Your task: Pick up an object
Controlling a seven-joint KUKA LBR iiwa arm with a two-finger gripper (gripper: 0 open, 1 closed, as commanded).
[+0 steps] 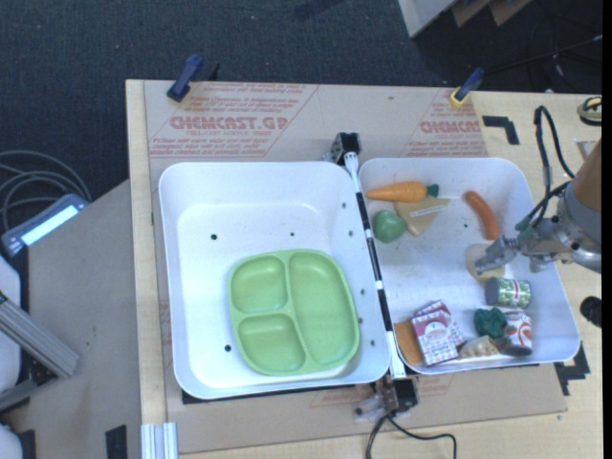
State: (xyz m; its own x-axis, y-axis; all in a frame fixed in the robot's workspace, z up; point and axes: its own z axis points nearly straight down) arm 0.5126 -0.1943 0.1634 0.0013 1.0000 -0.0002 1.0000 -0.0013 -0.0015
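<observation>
Early in the task, by the look of it: nothing lifted yet. Grey arm (585, 220) reaching in from the right over the right-hand shallow white bin (449, 299), with the jaws of the gripper (495, 257) low over the bin floor near its right side. Cannot tell whether the jaws are released or clenched; nothing seen between them.

Possible targets all lying in that bin: a small green-and-white can (513, 293) just beside and below the jaws, an orange-red sausage-shaped piece (484, 214) above them, an orange plastic carrot (398, 192) and a round green ball (388, 226) near the bin's left wall, a red-and-white printed carton (435, 332) toward the front.

Left-hand white bin (191, 199) holding a pale green three-compartment tray (292, 311), apparently untouched.

Left to do, judging from this: close on one item and raise it clear. Nearest candidate appears to be the can.
</observation>
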